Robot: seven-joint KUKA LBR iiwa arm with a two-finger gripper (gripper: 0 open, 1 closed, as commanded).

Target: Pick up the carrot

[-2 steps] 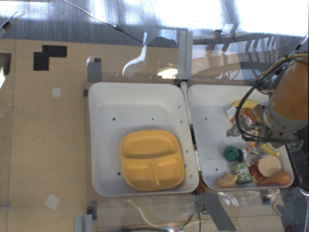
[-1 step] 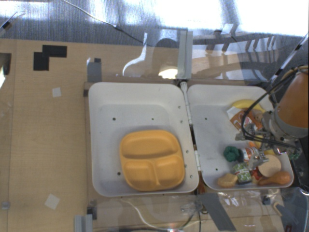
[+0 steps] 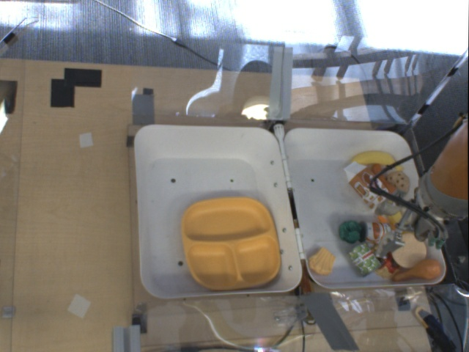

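Note:
In the right bin (image 3: 322, 196), a small orange piece that looks like the carrot (image 3: 378, 231) lies to the right of a green broccoli (image 3: 352, 231), partly hidden by the gripper. My gripper (image 3: 399, 239) hangs low over the cluster of toy food at the bin's right side, directly beside that orange piece. The grey arm with its orange band (image 3: 448, 174) comes in from the right edge.
The right bin also holds a yellow banana (image 3: 374, 157), a snack packet (image 3: 375, 182), a green-and-white carton (image 3: 363, 258), a yellow cracker (image 3: 321, 260) and a brown drumstick (image 3: 419, 271). A yellow divided tray (image 3: 230, 242) lies in the left bin (image 3: 161, 196).

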